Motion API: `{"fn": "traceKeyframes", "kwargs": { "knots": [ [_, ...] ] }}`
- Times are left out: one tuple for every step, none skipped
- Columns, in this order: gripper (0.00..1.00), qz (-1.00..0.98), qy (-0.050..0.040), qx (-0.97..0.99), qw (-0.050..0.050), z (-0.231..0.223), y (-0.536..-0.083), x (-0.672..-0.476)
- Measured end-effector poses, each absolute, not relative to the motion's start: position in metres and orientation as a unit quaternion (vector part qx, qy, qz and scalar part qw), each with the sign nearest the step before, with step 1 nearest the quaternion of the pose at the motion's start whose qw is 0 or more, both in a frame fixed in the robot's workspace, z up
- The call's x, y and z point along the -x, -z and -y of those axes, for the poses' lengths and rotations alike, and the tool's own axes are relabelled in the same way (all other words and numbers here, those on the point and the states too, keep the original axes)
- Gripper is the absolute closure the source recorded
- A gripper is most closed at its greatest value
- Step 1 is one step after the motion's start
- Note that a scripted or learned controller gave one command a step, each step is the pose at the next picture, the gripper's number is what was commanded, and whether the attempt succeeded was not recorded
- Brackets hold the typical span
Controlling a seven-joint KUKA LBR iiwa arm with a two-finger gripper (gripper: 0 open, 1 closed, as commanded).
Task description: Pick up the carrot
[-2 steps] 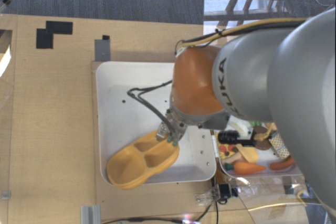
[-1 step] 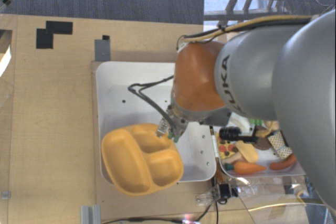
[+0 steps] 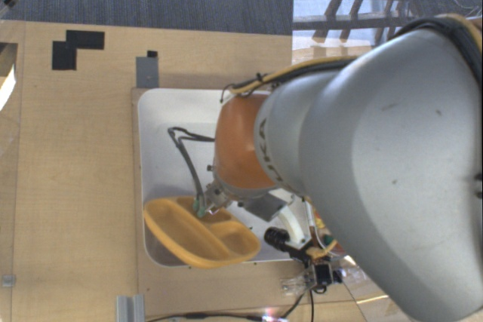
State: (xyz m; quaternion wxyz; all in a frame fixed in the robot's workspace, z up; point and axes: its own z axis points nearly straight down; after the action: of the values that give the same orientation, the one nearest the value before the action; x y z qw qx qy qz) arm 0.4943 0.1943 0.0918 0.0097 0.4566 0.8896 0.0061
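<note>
Although the grey arm [image 3: 377, 162] hangs low over the white bin [image 3: 162, 132], its bulk hides the end effector, so I cannot tell its state. No carrot is identifiable; a yellow banana-like curved piece [image 3: 198, 234] lies just below-left of the wrist, running diagonally.

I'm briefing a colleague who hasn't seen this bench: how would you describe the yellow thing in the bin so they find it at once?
Start at the white bin that the grey arm reaches over, and go to its near-left corner. There lies the yellow banana-shaped dish, long, curved and shallow, just beneath the arm's orange band. It is the one bright yellow thing on the white floor.
</note>
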Motion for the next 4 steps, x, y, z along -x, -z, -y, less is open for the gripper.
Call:
{"fn": "traceKeyframes", "kwargs": {
  "knots": [
    [1.0, -0.787, -0.0016, -0.616, 0.004, -0.198, -0.113, -0.49],
    [1.0, -0.719, -0.0046, -0.695, 0.002, -0.226, -0.186, -0.524],
    [1.0, -0.652, -0.0009, -0.758, 0.0, -0.233, -0.17, -0.501],
    [1.0, -0.524, -0.0059, -0.852, 0.001, -0.235, -0.264, -0.555]
  ]
}}
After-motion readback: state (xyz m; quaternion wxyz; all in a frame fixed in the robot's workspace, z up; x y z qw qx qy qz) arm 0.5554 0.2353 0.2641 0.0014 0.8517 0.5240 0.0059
